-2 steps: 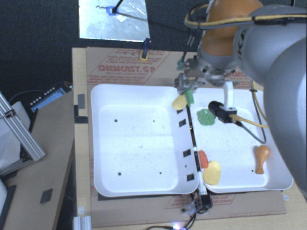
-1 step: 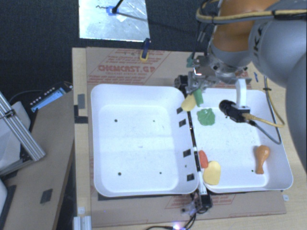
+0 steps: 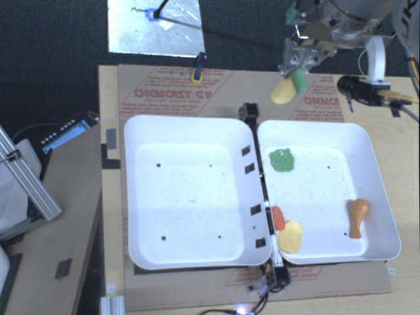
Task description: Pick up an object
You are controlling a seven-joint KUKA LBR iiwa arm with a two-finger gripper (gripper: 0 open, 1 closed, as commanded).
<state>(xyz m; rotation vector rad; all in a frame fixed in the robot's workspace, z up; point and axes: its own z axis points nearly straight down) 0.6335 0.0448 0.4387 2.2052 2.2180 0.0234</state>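
gripper (image 3: 296, 77) raised over the right bin's (image 3: 367, 143) far edge, clamped on a yellow-and-green object (image 3: 289, 88), so hold it level and don't jerk

Silver sheet (image 3: 156, 17) beyond the cardboard (image 3: 177, 90), grey remote (image 3: 65, 132) at left.

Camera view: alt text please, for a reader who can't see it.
The end effector hangs above the bench, gripping a yellow-and-green object. Below, the right bin holds a green lump, an orange-brown piece and a yellow item.
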